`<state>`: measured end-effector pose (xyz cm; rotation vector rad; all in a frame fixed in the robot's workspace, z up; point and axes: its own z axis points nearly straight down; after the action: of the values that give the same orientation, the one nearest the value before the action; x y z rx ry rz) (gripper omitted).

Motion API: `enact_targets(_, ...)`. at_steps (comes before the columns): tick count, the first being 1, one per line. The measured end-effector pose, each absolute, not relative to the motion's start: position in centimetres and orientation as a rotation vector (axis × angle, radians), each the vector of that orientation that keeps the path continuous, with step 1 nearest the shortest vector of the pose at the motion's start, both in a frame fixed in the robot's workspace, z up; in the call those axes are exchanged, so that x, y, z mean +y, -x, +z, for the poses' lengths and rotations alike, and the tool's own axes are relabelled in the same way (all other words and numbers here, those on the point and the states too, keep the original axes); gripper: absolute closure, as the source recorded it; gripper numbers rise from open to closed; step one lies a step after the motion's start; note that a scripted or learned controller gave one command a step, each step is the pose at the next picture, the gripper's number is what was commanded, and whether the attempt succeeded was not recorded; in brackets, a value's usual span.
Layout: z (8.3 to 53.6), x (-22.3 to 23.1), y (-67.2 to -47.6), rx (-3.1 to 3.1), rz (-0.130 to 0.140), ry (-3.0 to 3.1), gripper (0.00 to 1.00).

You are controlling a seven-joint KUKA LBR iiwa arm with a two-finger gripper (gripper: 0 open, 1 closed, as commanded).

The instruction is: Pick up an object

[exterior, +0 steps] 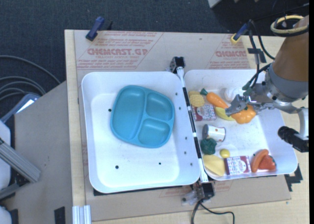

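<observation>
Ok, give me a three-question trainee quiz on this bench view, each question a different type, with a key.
1. True or false: the blue divided plate lies in the left bin.
2. Multiple choice: the gripper is over which bin? A) the left bin B) the right bin C) neither
3. Fill in: the toy carrot lies next to the toy ____ near the divider.

Key: 1 true; 2 B; 3 corn
</observation>
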<state>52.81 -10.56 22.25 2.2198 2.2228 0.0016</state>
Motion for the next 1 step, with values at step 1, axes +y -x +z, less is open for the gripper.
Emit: enact_targets(1, 23.15, -4.94, -47.88, 2.225, -0.002, -2.223, 1.00)
